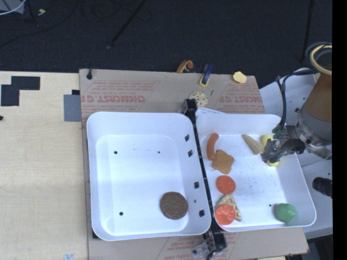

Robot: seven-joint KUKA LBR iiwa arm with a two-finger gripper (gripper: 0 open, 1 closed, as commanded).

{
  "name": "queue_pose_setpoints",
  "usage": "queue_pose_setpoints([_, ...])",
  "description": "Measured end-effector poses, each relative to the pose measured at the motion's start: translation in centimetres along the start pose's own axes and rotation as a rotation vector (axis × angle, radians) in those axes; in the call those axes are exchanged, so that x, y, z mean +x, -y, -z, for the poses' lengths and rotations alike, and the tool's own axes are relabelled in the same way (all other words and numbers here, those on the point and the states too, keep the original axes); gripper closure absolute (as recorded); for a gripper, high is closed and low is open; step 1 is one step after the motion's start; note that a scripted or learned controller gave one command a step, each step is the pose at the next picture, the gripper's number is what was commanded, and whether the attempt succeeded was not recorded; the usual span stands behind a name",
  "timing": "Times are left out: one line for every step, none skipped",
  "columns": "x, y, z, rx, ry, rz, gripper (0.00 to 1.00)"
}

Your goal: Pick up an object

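Observation:
My gripper (272,153) hangs low at the right side of the right bin (303,199), reaching in from the right. It sits on top of a small yellow object (267,141), whose yellow peeks out above and below the dark gripper body. A tan cone (251,143) lies just to its left. Further left in this bin are an orange sausage (212,145), a piece of toast (222,161), a red tomato slice (225,184) and a pizza slice with a red disc (225,212). A green lump (285,212) rests in the near right corner.
The left bin (108,145) holds a brown round cookie (174,205) near its front right. Behind the bins on the cardboard lie a pale cookie (199,98), a blue and yellow clip (205,75), a yellow piece (239,77) and an orange ring (185,66).

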State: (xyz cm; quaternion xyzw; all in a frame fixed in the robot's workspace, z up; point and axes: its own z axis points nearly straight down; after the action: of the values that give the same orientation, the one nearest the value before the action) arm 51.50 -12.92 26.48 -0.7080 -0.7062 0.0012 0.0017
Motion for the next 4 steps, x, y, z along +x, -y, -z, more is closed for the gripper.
queue_pose_setpoints([1.3,-5.3,8.5,-0.013,0.003,0.006,1.00])
queue_pose_setpoints([-7.3,-6.8,4.2,0.000,0.003,-0.004,1.00])
queue_pose_setpoints([-8.4,-5.3,-3.3,0.004,-0.001,0.002,1.00])
queue_pose_setpoints([-8.2,-5.7,-5.8,0.001,-0.001,0.004,1.00])
